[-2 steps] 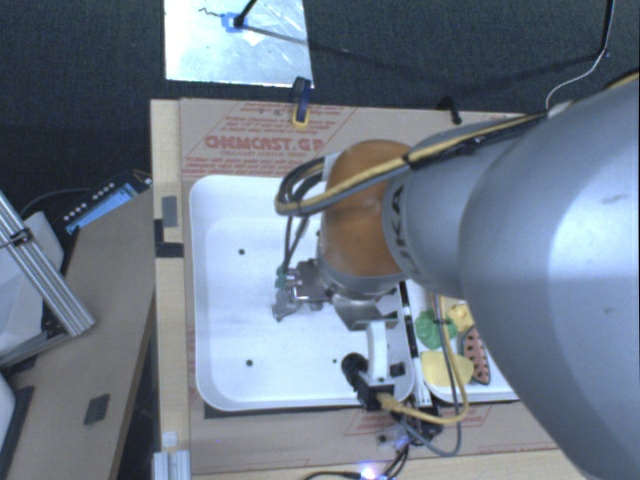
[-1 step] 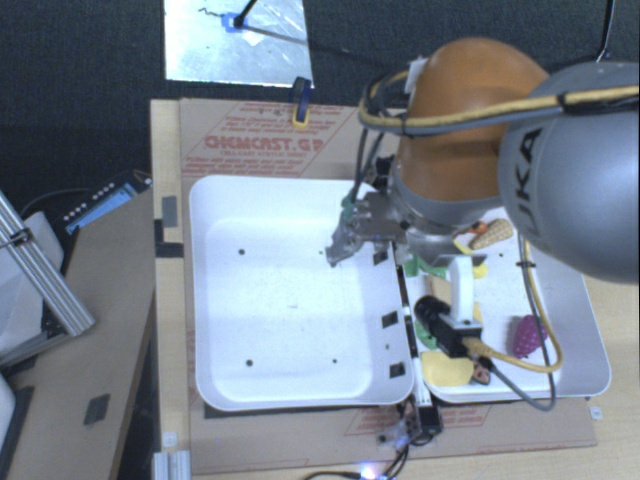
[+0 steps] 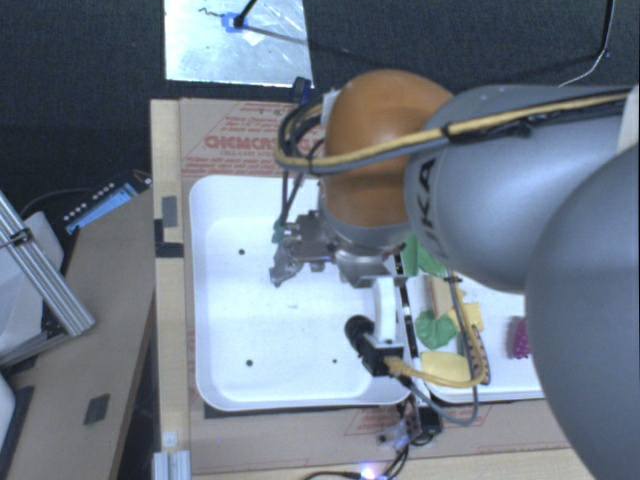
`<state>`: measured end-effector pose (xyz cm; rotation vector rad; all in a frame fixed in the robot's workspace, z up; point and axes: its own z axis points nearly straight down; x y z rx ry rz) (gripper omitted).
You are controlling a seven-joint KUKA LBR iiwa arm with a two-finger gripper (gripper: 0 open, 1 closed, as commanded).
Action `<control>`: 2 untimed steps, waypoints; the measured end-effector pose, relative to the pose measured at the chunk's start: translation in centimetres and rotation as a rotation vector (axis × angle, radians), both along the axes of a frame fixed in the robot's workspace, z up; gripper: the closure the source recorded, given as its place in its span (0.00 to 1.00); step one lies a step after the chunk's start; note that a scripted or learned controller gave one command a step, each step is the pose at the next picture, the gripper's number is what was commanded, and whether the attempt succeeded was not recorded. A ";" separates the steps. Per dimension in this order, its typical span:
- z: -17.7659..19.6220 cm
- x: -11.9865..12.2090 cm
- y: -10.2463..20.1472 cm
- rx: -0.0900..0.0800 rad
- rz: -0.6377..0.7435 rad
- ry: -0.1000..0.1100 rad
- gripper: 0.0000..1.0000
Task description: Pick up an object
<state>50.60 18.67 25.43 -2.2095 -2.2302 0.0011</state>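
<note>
I work in a robotics lab. Shallow white plastic bins [image 3: 215, 298] sit on a cardboard-lined bench [image 3: 235, 143], beside bare aluminium framing rails [image 3: 40, 278].

A shiny foil sheet [image 3: 238, 26] lay on the dark floor up top, cardboard [image 3: 232, 140] sat under the bins, and aluminium rails [image 3: 38, 271] leaned at the left beside the tan worktop [image 3: 105, 298].

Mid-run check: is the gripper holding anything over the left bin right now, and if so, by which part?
Cannot be told. The two-finger gripper hangs over the shallow white left bin, and no object shows at its tip from this angle.
</note>
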 end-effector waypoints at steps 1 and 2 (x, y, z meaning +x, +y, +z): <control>1.3 0.1 -0.3 0.001 -0.002 -0.004 1.00; 3.3 1.9 4.0 0.002 -0.002 -0.006 1.00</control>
